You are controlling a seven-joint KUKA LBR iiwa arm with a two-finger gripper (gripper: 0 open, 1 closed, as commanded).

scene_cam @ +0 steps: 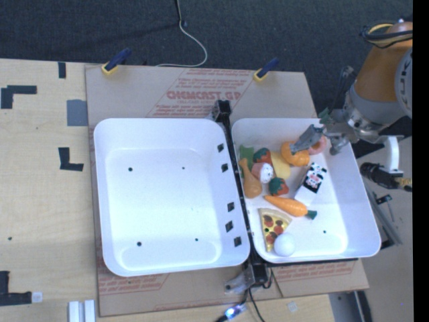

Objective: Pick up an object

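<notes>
One cardboard sheet (201, 94) | red print "CHEMCAST" | under two bins (161, 193)

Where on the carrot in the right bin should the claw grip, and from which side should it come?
Grip the carrot across its thick orange middle, coming straight down from above. It lies flat and slanted, its green tip toward the bin's bare floor, so its long sides are exposed. The pizza slice and the cow-patterned carton lie close by, so fingers probably fit best astride its narrow width.

Even, bright light; soft focus; glare washes the white bins (161, 180).
</notes>
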